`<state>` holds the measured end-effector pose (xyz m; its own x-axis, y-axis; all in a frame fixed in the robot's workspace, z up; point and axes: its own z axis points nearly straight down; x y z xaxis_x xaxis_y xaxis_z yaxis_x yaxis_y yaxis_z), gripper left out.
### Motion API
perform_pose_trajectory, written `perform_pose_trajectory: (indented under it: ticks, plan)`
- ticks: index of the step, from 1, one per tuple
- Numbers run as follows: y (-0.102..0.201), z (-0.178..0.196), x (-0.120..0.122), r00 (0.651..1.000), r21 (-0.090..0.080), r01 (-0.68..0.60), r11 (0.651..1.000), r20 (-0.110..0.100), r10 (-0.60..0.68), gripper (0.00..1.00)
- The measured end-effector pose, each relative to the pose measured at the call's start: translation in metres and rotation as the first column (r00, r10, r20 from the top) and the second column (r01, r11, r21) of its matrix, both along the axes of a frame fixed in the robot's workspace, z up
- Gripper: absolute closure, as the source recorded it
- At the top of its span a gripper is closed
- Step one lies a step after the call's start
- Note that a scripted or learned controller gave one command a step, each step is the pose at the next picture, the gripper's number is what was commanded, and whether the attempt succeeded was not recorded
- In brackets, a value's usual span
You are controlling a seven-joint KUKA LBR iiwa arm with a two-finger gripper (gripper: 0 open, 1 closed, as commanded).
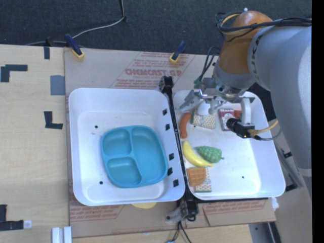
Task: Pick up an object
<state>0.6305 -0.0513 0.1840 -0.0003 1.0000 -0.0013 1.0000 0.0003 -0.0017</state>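
I am watching the grey arm with the orange band [242, 39] reaching in from the right, and its two-finger gripper [206, 101] is hanging over the far end of the right-hand shallow white bin [263, 178], toward twelve o'clock of that bin. I cannot tell how the fingers are standing; the metal parts are blurring together against the white wall, and I am seeing nothing clearly held between them. Just under the gripper a small white packet with a speckled print [203, 121] is lying flat, and at its three o'clock a red and white packet [226, 117] is sitting beside it. At the packet's nine o'clock an orange carrot-shaped toy [184, 124] is resting along the bin's left wall. Toward the bin's middle a yellow plastic banana [193, 155] is lying touching a green bumpy toy vegetable [210, 153] at its three o'clock. At six o'clock from the banana an orange waffle-patterned square [198, 178] is lying near the front wall. The left-hand white bin [86, 105] is holding a blue three-compartment plastic plate [133, 155]. Both bins are sitting on a brown cardboard sheet [131, 70] on the table [30, 151].
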Motion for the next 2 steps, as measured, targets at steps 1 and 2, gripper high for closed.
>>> perform_pose_trajectory:
  ticks: [1, 2]
  plan:
    - [-0.047, -0.046, 0.01, 1.0, 0.0, 0.001, 1.0, -0.001, -0.001, 0.0]
    - [-0.046, -0.093, 0.032, 1.0, -0.004, -0.001, 1.0, 0.012, 0.001, 0.0]
